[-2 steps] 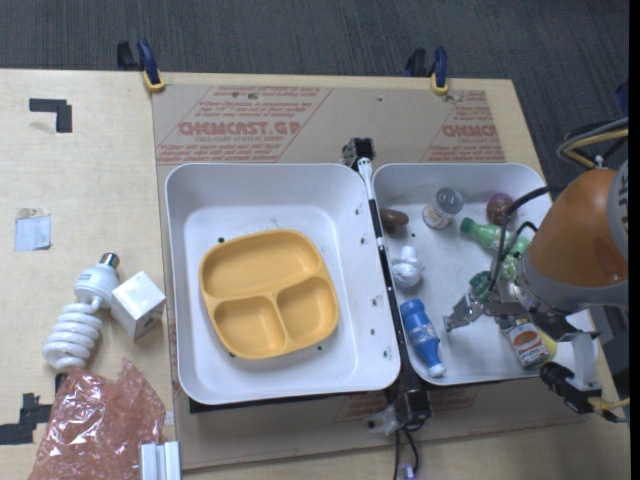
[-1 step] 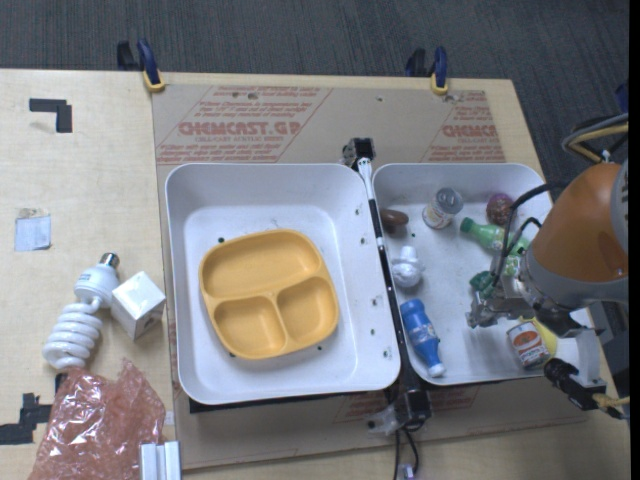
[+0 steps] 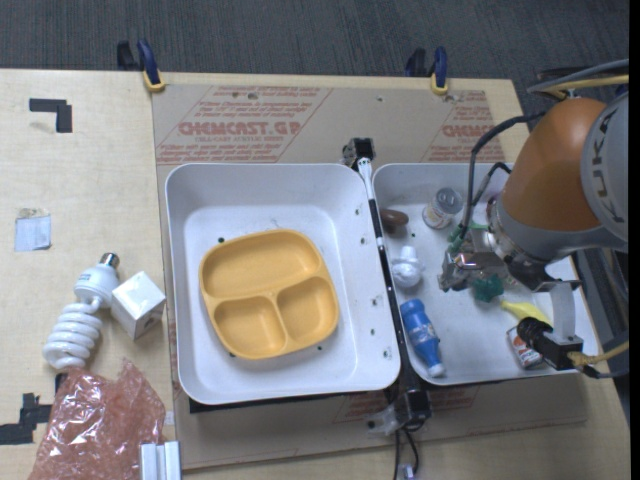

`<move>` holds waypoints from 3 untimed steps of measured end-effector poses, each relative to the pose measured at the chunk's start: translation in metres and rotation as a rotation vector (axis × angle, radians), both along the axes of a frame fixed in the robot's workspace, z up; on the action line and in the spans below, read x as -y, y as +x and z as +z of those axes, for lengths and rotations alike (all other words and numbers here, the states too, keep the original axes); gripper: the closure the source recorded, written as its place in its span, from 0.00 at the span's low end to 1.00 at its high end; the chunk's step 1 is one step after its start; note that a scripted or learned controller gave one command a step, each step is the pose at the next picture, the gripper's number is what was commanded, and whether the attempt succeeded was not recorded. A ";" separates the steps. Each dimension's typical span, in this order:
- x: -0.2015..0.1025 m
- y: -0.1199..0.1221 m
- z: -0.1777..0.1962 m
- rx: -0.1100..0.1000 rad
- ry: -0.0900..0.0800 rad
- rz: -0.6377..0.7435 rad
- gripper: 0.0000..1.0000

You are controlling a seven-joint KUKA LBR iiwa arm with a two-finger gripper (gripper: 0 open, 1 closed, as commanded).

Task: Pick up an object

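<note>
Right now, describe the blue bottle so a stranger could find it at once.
Start at the right-hand white bin, where the arm reaches in. Along its left wall, below a small white object, lies the blue bottle, the only blue thing in that bin.

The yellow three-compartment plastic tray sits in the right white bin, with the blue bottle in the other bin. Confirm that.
Wrong bin. In the camera view, the yellow three-compartment plastic tray sits in the left white bin, and the blue bottle lies in the other bin, the right one.

divided plate (image 3: 268, 295) in left bin (image 3: 190, 203)
</note>
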State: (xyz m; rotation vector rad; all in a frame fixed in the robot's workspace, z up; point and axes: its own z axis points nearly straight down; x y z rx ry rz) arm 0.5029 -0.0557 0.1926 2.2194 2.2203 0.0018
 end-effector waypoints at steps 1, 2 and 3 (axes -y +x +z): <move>0.000 0.000 0.000 0.000 0.000 0.000 0.00; 0.037 -0.011 -0.086 0.016 -0.007 -0.006 0.00; 0.036 -0.011 -0.078 0.012 -0.004 -0.006 1.00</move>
